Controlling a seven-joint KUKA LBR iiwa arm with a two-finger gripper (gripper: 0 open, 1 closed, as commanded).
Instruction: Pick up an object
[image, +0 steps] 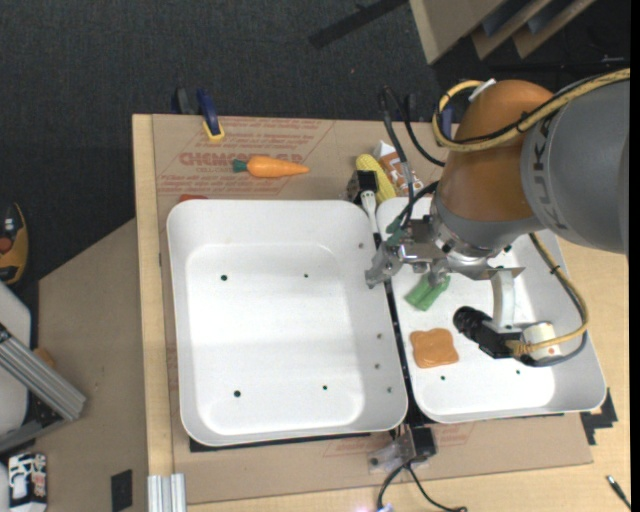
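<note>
My gripper (408, 268) hangs over the left part of the right bin (480, 400), close to the divide between the two bins. Its metal fingers point down and left, and nothing shows between them. Just beneath and to the right of it lies a green piece (428, 293). An orange-brown flat piece shaped like toast (434, 347) rests in the right bin below the gripper. The arm's orange band and grey body cover the upper half of that bin.
The left bin (270, 320) is bare white. On the cardboard behind the bins lie a toy carrot (270, 168), a yellow and black item (368, 175) and a blue and yellow clamp (210, 115).
</note>
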